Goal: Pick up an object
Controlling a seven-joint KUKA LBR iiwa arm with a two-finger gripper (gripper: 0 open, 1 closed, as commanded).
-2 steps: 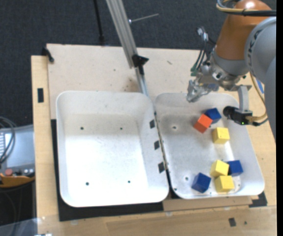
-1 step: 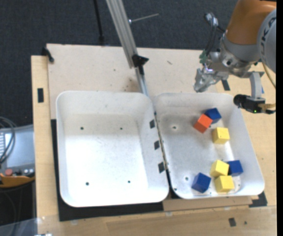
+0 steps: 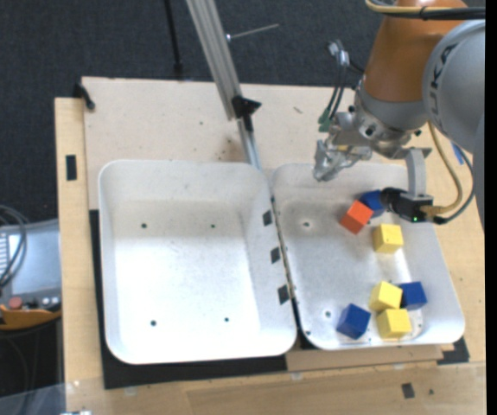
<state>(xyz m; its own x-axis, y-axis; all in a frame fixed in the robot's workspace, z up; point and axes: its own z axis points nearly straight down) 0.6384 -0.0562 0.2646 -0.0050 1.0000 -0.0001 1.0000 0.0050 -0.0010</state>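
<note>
White plastic makes up both shallow bins, which sit side by side on a pale wooden surface (image 3: 144, 119). The left bin (image 3: 187, 258) takes up the view's left half, and the right bin (image 3: 317, 258) touches it along a seam.

The grey arm (image 3: 412, 50), orange above the wrist, reaches in from the view's right. Its pincer (image 3: 326, 173) hangs over the far-left corner of the right bin, above bare floor. I cannot tell whether the pincer is open or closed, and nothing can be seen in its hold.

All the blocks lie in the right bin. Nearest the pincer is an orange block (image 3: 356, 217), with bare floor between the two. A blue block (image 3: 372, 202) touches the orange block's far side, and a yellow block (image 3: 387, 237) lies just beside it toward the near edge.

Well apart from these, four more blocks cluster by the near edge. A second yellow block (image 3: 385, 296) presses against a second blue block (image 3: 413, 294). A third blue block (image 3: 353, 320) sits beside a third yellow block (image 3: 394, 322).

A slanted metal rail (image 3: 218, 50) comes down from the top and ends close to the pincer's left in the view, at the far end of the seam. A grey box (image 3: 23, 262) with cables rests on dark carpet (image 3: 58, 24) off the surface's left side.
</note>
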